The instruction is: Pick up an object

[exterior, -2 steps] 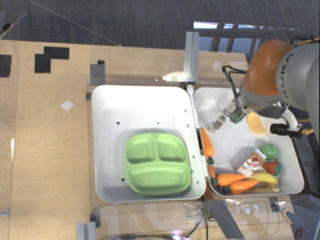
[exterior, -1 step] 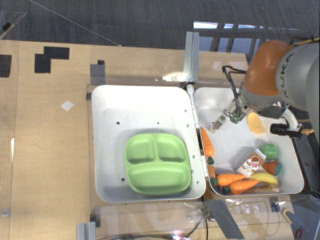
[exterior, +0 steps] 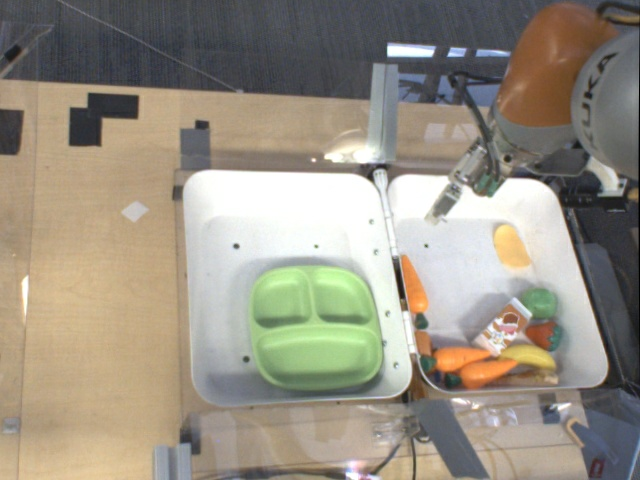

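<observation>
**Ana:** Over the far left corner of the right bin (exterior: 575,268) hangs the tool (exterior: 441,208), tilted, on the grey arm (exterior: 560,78) with its orange band. I cannot tell whether it is parted or closed; nothing shows in it.

**Ben:** What could it pick?

**Ana:** A yellow-orange piece (exterior: 512,246) lies alone on bare bin floor, to the right of the tool and a little nearer the camera. Along the bin's left wall lies a carrot (exterior: 414,286). At the bin's near edge, a banana (exterior: 530,355), a small carton (exterior: 505,326), a green piece (exterior: 541,302) and more carrots (exterior: 475,363) crowd together, touching.

**Ben:** Best approach?

**Ana:** I'd go for the lone piece: centre above it, descend straight, close gently. The crowded pile and the wall-hugging carrot risk a missed grasp.
</observation>
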{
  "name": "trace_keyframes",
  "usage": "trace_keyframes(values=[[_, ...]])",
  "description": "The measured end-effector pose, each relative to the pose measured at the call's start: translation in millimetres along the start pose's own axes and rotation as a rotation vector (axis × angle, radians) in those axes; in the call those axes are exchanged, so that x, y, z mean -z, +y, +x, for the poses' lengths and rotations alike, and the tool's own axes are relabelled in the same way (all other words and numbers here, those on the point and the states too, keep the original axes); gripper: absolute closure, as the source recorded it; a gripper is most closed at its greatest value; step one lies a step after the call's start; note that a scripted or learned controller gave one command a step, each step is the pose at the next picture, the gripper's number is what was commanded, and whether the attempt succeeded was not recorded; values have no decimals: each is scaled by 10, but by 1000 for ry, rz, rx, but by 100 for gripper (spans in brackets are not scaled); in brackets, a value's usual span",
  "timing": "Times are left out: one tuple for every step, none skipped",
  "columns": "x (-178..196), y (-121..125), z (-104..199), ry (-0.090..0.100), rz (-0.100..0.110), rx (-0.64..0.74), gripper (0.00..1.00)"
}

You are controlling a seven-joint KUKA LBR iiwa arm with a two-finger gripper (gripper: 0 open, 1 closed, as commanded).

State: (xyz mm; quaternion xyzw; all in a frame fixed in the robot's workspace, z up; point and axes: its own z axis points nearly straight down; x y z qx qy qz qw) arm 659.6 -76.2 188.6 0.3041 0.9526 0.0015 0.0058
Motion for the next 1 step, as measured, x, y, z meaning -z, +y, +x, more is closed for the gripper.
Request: trace_keyframes(values=[[131,25,-13,-8,-5,5,100]])
